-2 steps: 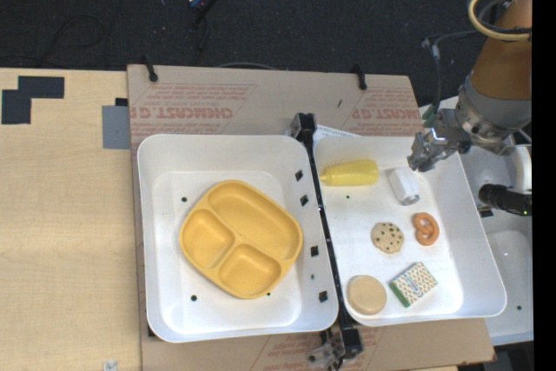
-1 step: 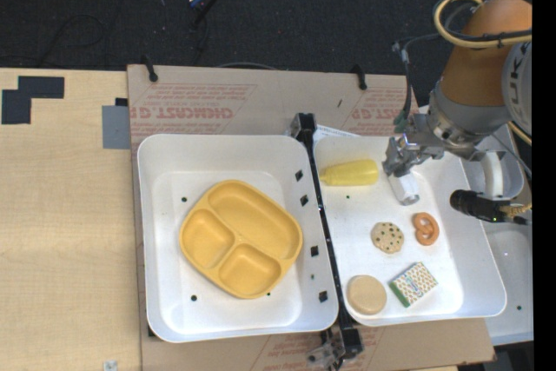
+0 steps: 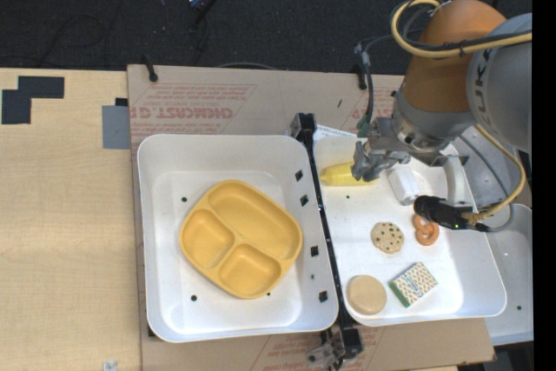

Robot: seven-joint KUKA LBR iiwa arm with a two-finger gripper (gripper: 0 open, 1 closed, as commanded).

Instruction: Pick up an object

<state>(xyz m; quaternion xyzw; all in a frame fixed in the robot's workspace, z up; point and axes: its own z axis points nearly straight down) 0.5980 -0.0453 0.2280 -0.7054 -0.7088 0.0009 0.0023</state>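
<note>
Gripper [image 3: 368, 161] is low in the right bin [image 3: 495, 274], its fingers at the yellow object [image 3: 335, 175] near the far left corner; whether they close on it cannot be told. Lifting is not yet done.

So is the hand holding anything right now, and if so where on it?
It cannot be told. The hand sits right at the right end of the yellow object near the right bin's back edge, but any hold on it is hidden.
</note>
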